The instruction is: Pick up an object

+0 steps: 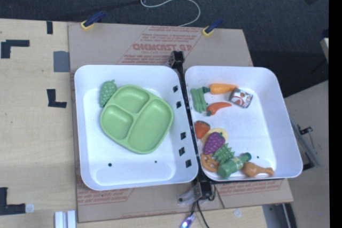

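The right bin (267, 125) holds several toy foods along its left side and front. An orange carrot (222, 88) lies at the back, with a small red and white can (241, 97) just to its right. Green beans (198, 100) and an orange pepper (218, 108) lie below the carrot. Further forward are a red tomato (201, 129), purple grapes (212, 143), a green leafy vegetable (228, 162) and an orange-brown squash (257, 170). The left bin (91, 157) bears a green divided plate (137, 119), and a green bunch of grapes (107, 93) lies at the plate's upper left.
Both bins sit on a cardboard sheet (160, 42) held by yellow and blue clamps (93, 20) at its back edge. A white cable (171, 4) loops across the dark floor behind. Black clips line the seam between the bins (184, 115).
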Available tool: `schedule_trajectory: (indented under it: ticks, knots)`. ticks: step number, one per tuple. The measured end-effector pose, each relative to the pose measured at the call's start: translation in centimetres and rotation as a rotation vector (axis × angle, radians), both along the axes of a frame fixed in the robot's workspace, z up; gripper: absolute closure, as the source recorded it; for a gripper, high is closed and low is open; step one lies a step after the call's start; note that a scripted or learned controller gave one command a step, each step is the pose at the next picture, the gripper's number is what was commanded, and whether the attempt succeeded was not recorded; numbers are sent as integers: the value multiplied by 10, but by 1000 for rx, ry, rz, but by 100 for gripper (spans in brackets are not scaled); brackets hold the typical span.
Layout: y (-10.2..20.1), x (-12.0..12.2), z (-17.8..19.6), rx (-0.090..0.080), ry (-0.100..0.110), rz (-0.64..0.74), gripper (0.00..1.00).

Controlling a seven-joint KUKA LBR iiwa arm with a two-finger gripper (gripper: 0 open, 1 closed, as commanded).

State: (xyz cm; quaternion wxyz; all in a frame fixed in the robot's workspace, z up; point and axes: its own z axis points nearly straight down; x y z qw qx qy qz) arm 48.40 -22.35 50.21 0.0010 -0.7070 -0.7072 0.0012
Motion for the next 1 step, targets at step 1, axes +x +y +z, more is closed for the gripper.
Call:
schedule_trajectory:
  ticks: [1]
  knots:
    - [0,0,-15,-1,-2,0,100]
